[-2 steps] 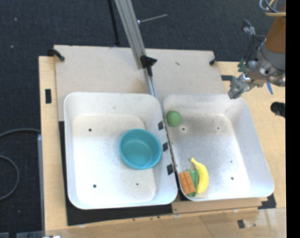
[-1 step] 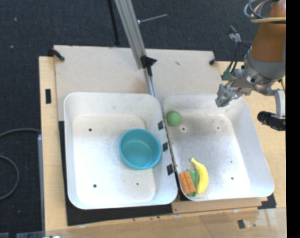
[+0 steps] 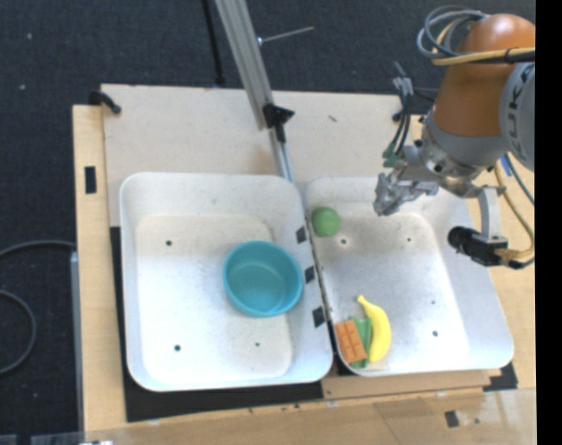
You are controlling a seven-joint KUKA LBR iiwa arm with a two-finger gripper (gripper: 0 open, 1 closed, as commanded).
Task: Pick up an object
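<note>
Overhead slanted view (both bins (image 3: 216, 188))

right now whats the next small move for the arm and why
Probably shift the gripper toward the green ball and then lower. It hangs over the back of the right bin with nothing visibly held, and the ball sits alone near the divider, the closest item. The banana lies farther off, crowded into the front corner.
</note>
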